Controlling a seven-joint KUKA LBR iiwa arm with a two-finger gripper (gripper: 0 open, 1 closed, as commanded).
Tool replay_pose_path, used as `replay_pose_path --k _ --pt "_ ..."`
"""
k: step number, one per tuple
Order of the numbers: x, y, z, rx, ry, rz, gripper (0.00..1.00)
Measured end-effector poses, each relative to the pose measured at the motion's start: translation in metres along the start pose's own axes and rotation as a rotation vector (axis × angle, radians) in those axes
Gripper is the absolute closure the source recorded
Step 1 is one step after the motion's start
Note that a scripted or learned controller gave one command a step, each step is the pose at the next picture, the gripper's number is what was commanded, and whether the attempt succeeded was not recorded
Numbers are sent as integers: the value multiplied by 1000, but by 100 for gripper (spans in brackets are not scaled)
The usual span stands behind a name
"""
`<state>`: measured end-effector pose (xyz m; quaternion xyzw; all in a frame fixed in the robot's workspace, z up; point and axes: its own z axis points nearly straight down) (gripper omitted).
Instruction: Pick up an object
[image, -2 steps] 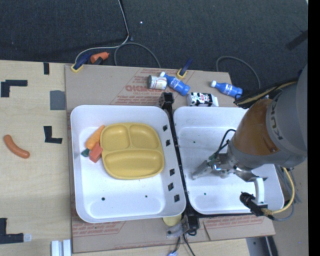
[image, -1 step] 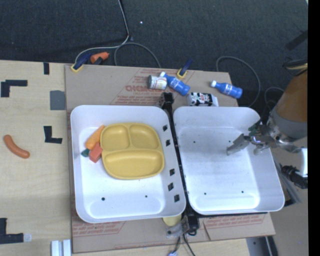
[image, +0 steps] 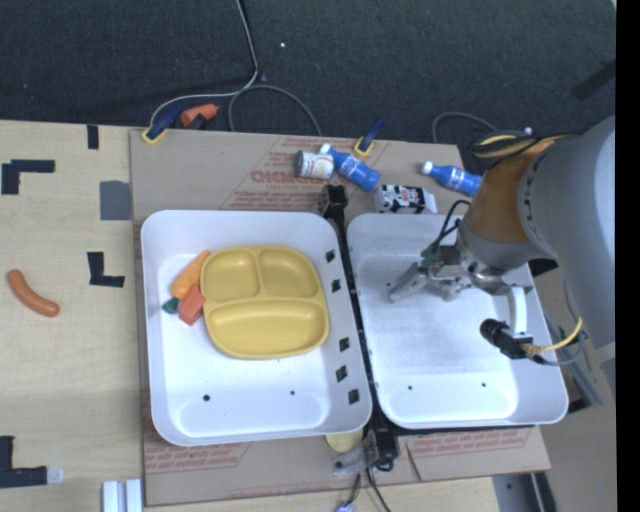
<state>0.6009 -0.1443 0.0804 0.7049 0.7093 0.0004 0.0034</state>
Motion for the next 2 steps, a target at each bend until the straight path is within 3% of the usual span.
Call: replay_pose_path --k 1,2 --pt "49 45 -5 1 4 0 0" --pt "36 69 -5 3 4 4 0"
